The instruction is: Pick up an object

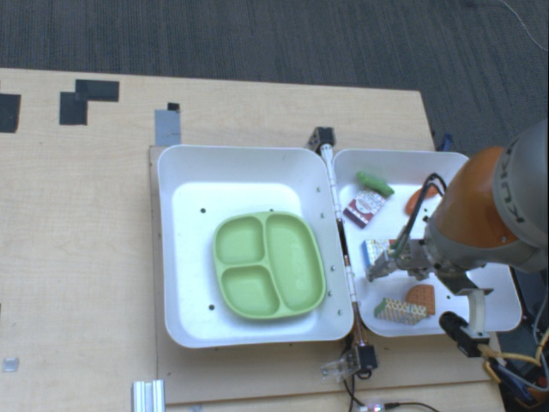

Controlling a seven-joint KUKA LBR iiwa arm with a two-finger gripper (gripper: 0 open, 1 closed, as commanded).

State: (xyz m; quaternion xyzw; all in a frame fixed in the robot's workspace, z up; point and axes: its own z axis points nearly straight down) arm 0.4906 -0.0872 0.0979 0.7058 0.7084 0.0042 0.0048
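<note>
1. Nearest the camera, along the right bin's (512, 314) front edge, lie a pale patterned packet (400, 311) and, touching its right end, a rounded orange-brown piece (421, 295).
2. Just above them the gripper (383, 264) hangs low over a small blue-and-white packet (374, 251); whether its fingers are spread or pressed together cannot be told (the wrist hides them), and nothing visibly sits between them.
3. Behind it rises the grey arm with its glossy orange band (470, 209).
4. Farther back in the same bin sit a red-and-white wrapper (364, 207), a small green oblong (375, 183) and an orange sliver (413, 201) beside the cable.
5. Left of these, the smooth white left bin (189, 196) holds a matte, light green divided plate (268, 265) with three rounded compartments.
6. Farthest off lies the pale wooden bench (77, 230).
</note>
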